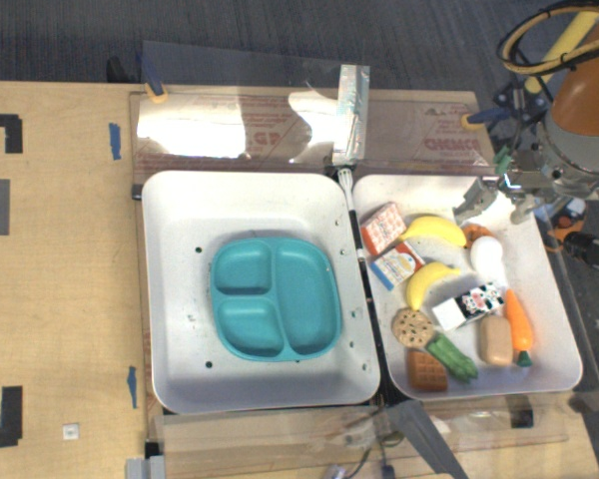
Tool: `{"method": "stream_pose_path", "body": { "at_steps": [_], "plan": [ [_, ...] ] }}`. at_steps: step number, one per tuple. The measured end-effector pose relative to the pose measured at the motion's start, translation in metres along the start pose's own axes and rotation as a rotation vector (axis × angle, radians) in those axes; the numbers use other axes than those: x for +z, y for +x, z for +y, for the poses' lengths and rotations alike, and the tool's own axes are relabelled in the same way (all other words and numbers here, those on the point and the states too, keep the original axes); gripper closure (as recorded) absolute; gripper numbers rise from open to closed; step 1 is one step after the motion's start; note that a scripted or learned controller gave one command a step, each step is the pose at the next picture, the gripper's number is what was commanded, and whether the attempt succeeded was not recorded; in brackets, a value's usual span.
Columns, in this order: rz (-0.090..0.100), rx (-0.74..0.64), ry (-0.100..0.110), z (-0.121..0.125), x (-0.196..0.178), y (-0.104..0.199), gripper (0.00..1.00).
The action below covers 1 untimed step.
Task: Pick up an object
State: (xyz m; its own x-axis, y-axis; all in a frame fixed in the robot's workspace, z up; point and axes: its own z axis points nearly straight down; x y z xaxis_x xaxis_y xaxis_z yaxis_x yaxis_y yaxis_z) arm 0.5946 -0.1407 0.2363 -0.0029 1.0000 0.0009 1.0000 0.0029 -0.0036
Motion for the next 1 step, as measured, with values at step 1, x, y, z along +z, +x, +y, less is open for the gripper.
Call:
{"method": "stream_pose_path", "body": {
  "at_steps": [1],
  "plan": [
    [-0.002,0.014,-0.016,0.0168,0.1349,0.0068,0.0]
  ]
}}
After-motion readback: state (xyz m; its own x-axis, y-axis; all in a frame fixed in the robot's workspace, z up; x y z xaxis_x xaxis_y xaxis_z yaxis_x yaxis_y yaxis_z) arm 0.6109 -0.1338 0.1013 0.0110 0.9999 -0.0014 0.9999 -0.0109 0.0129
